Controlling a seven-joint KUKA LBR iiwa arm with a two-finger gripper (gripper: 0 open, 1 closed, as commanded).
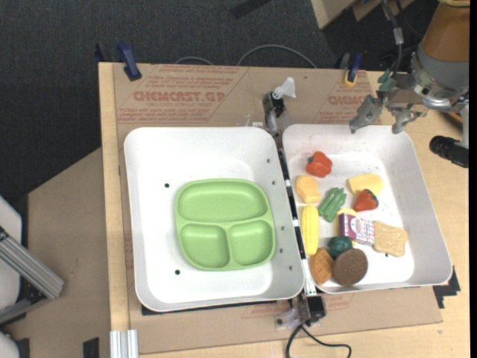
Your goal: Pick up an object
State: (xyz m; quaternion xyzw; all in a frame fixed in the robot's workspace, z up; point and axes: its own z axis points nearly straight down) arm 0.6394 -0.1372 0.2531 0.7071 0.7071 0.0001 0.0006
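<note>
My gripper (381,118) hangs open over the far rim of the right bin (425,200), its two fingers spread with nothing between them. Below it in that bin lie several toy foods: a red pepper (319,164), a yellow cheese wedge (364,183), a red strawberry (365,200), a green pickle (332,203), a corn cob (308,230), a purple packet (358,228), a cracker (390,239), a brown cookie (349,266) and an orange piece (307,189). The nearest item, the red pepper, sits well to the gripper's lower left.
The left bin (149,200) holds a green divided plate (224,223). A clamp post (275,110) stands at the far end of the wall between the bins. The grey and orange arm (447,36) comes in from the upper right.
</note>
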